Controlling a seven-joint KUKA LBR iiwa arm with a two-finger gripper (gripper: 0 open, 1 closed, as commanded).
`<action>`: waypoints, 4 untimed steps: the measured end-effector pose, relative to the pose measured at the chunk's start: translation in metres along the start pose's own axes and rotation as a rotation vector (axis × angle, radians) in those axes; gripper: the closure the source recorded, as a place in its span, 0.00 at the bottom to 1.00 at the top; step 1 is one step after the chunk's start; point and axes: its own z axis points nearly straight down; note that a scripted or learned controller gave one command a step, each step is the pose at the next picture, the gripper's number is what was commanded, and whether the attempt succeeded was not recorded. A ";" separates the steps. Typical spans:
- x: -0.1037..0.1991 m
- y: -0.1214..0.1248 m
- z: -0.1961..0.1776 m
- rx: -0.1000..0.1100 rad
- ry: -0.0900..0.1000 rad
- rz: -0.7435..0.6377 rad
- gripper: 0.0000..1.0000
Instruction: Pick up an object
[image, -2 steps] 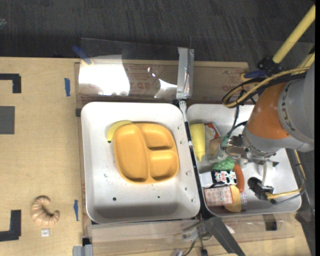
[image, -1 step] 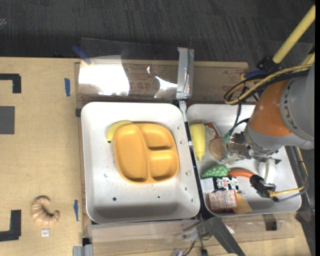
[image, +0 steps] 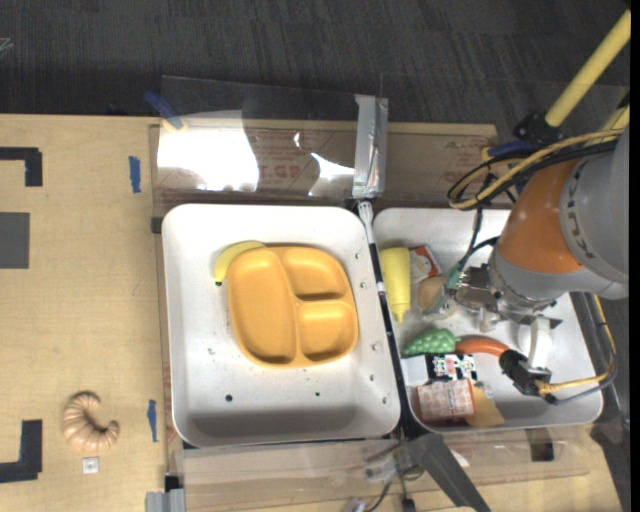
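The right bin (image: 570, 395) holds a heap of small things along its left side: a yellow corn-like piece (image: 397, 277), a green leafy piece (image: 430, 343), an orange-red piece (image: 482, 346), a black-and-white printed packet (image: 452, 368) and a reddish jar-like item (image: 447, 400). My gripper (image: 490, 310) reaches down into this bin from the right, just above and to the right of the heap, near the orange-red piece. Its wrist hides the fingertips. Nothing is visibly held.
The left bin (image: 190, 330) carries a yellow divided tray (image: 290, 303) lying over a banana-like piece (image: 232, 257). A tan croissant-shaped toy (image: 90, 420) rests on the cardboard bench at lower left. Yellow cables (image: 520, 160) loop above the arm.
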 end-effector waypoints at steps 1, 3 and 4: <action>-0.038 0.012 0.010 0.007 0.001 -0.092 0.00; -0.008 0.052 0.011 0.001 0.002 -0.216 0.00; -0.007 0.053 0.000 -0.003 0.000 -0.218 1.00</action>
